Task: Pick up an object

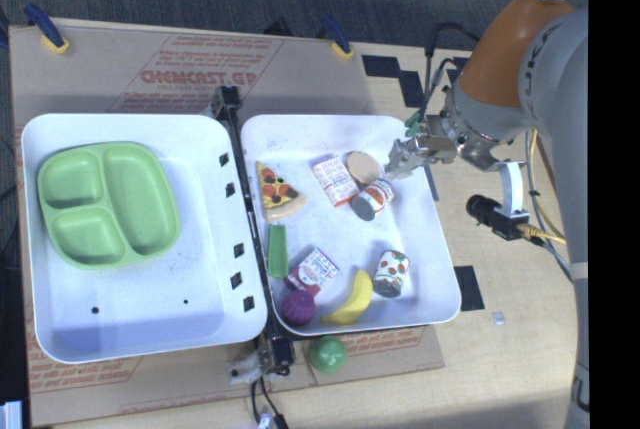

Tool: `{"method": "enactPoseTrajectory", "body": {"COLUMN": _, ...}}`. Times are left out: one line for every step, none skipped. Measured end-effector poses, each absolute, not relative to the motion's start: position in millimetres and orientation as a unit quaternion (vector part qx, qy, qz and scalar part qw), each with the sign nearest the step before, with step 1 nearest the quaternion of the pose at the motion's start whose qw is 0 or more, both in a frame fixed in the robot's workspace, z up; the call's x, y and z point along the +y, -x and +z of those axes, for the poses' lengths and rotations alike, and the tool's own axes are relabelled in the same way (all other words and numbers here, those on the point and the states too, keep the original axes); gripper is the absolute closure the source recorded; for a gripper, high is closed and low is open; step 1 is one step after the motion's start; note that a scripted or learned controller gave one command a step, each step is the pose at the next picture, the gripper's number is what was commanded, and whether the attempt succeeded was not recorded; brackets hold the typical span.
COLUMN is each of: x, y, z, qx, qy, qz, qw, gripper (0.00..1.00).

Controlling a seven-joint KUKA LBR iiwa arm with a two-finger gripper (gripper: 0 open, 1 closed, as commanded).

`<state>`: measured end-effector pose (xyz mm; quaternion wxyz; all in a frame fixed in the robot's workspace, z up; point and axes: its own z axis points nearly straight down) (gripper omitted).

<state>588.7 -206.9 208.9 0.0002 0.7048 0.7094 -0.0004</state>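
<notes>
I had the gripper hanging at the right bin's upper right rim, just right of the small can and tan disc; whether it was clenched I couldn't tell. Pizza slice, banana and purple fruit lay inside that bin, the green ball just outside its lower edge on the bench.

Two shallow white plastic bins sit side by side: the left bin and the right bin. One light-green three-compartment tray lies in the left. The right holds one toy pizza slice, one flat green stick, two small red-and-white packets, two small printed cans, one tan oval piece, one yellow toy banana and one purple round toy. One green ball rests outside on the cardboard. Three blue clamps grip the edges.
</notes>
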Motion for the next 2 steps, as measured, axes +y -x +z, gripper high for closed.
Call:
{"method": "enactPoseTrajectory", "body": {"x": -207, "y": -588.8, "z": 209, "qx": 0.709, "qy": -0.705, "qz": -0.0003, "qw": 0.0, "gripper": 0.0}}
{"method": "enactPoseTrajectory", "body": {"x": -211, "y": -640.6, "z": 97, "qx": 0.71, "qy": -0.705, "qz": 0.0017, "qw": 0.004, "gripper": 0.0}}
